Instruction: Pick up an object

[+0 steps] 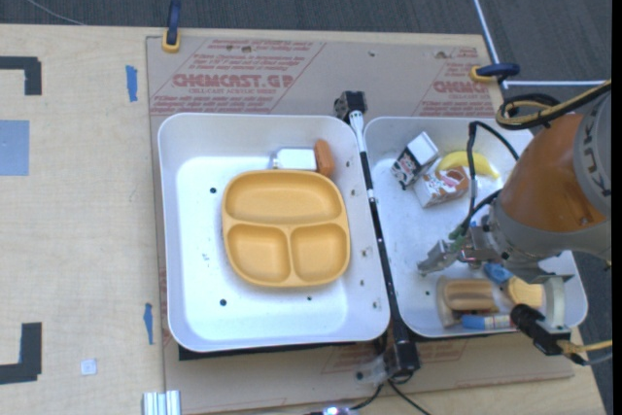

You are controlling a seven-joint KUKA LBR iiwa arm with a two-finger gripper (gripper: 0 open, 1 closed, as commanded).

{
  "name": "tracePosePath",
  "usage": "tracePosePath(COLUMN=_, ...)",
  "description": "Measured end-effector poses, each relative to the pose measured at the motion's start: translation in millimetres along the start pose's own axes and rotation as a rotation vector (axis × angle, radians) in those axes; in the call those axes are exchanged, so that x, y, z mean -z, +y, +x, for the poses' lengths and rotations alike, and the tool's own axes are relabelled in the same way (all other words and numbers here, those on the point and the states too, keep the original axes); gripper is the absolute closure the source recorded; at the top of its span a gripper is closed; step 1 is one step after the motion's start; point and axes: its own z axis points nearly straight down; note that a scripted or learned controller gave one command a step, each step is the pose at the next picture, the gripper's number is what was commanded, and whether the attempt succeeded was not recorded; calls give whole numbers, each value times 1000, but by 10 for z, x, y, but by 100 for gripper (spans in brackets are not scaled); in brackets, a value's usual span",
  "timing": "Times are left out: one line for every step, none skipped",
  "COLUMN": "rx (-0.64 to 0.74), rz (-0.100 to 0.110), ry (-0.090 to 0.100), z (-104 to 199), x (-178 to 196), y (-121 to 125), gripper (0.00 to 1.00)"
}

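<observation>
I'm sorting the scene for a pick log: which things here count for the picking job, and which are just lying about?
Job:
- gripper, over the right white bin
- banana-like yellow item
- small white printed box
- tan bread-like block

Lying about:
- yellow three-part plastic tray in the left white bin
- blue-handled clamp

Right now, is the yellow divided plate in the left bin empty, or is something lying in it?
Empty. All three compartments of the yellow divided plate show bare yellow surface. It lies flat in the left bin.
</observation>
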Motion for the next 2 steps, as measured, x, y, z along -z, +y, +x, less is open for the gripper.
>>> tracePosePath(rx=0, rz=-1, ry=0, z=5, x=97, y=5, gripper=100)
tracePosePath(rx=3, rz=-2, ry=2, z=669, x=896, y=-8, gripper=100)
